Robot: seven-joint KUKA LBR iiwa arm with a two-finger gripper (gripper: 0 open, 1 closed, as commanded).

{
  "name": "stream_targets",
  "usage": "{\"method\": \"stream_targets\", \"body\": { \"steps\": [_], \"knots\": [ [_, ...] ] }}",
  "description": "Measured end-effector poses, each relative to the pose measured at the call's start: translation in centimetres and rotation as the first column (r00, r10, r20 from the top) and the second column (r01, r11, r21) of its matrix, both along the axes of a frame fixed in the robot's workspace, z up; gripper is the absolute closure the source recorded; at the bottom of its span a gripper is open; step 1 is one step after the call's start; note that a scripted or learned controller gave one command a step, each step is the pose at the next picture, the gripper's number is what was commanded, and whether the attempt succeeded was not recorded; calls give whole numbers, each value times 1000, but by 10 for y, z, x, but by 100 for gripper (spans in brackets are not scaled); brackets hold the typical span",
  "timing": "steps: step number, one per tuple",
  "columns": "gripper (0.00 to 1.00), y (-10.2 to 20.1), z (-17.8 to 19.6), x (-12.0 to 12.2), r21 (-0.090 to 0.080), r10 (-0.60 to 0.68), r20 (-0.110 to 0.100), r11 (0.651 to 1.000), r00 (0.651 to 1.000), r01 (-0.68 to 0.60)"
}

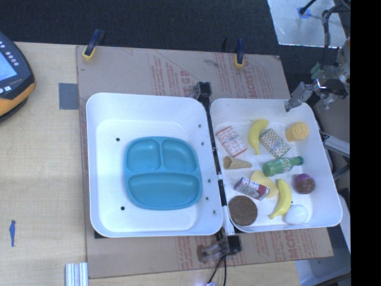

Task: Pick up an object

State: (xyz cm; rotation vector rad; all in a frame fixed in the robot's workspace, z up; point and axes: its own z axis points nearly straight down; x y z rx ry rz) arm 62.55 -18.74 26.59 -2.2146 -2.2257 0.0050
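Camera view, field notes, left to right.

A: Left bin (95, 159) is holding a blue tray (162, 173), lying flat in the middle. Right bin (331, 186) is carrying the small stuff: packet (230, 139), cone (236, 163), can (252, 188), brown disc (243, 210), two bananas (258, 134) (282, 198), a box (274, 142), green bottle (282, 165), corn (296, 131), a purple piece (304, 183), a white ball (296, 214).

B: Which one is looking easiest?

A: I'm judging the bottle: likely light, stiff plastic, a bit slick. It's lying on its side near the bin's middle, touching the yellow piece below it. Taking it across the body, not the neck, is looking safest. The can may roll; the disc is sitting too flat.

B: And the arm?

A: Gripper (297, 97) is hanging just past the right bin's far right corner, angled down-left toward the rim, well apart from the bottle. Wrist and cables are trailing off to the right.

B: Jaws?

A: Too small and blurred; I'm not able to tell how they're standing. Nothing is showing between them.
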Motion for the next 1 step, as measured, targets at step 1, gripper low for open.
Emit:
{"method": "stream_targets", "body": {
  "steps": [1],
  "knots": [
    [0, 46, -150, 21, 4, 5, -11, 1000, 1000, -5]
  ]
}}
